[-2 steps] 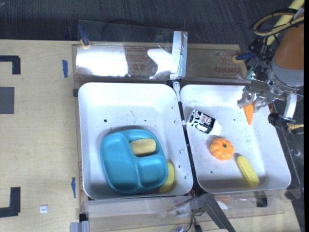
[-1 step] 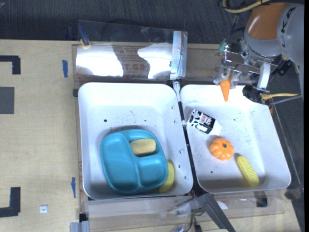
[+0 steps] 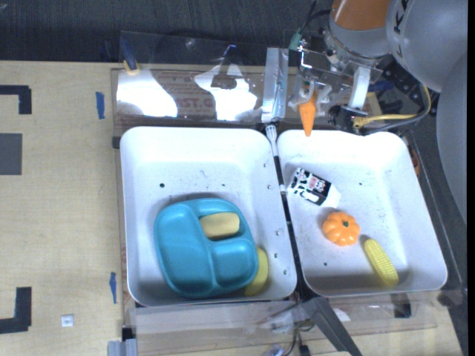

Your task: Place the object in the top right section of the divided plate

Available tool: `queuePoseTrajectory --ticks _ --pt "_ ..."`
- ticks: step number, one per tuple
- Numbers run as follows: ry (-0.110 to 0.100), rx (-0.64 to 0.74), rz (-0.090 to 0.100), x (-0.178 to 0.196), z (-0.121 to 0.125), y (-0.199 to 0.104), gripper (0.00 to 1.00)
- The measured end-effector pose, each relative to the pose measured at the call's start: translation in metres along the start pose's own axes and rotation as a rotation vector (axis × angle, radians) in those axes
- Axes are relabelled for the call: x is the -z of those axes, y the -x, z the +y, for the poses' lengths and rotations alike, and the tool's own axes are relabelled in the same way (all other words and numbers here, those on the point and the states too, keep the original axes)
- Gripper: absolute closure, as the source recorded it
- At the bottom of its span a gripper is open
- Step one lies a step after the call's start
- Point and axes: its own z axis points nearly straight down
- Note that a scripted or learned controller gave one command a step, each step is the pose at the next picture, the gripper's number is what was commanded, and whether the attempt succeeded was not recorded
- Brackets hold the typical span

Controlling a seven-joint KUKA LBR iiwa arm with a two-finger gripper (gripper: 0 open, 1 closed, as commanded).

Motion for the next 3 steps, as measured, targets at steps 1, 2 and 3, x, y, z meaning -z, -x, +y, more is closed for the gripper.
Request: queuePoseTrajectory --ticks 1,2,3 --pt "0.0 -0.042 -0.001 0.056 -0.015 -0.052 1.0" --pt "0.001 -0.028 0.001 0.132 -0.037 -0.122 1.0" --pt "-0.002 -0.125 -0.003 0.131 -0.053 -0.178 1.0"
